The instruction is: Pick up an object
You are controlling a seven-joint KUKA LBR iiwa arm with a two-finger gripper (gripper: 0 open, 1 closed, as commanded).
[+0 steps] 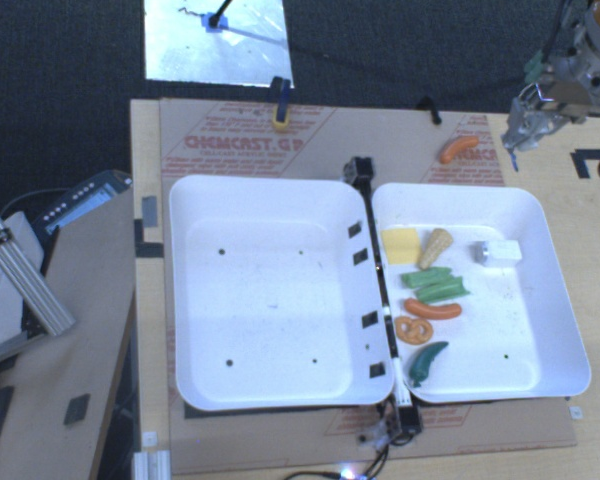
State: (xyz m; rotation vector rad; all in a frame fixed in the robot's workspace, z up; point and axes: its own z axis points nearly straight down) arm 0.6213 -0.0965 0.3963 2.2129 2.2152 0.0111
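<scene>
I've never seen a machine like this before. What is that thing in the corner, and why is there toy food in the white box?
You are looking down from a camera fixed above a bench. The grey thing at the top right is a robot arm, and its gripper works like a hand with two fingers. It hangs above the bench, outside the bins, and holds nothing.

Two white bins sit side by side. The right bin holds toy food: a yellow block, a corn cob, green beans, a sausage, a pretzel, a dark green pepper and a small white block. One more sausage lies on the bench behind that bin.

The robot's job is to pick one thing up.
</scene>
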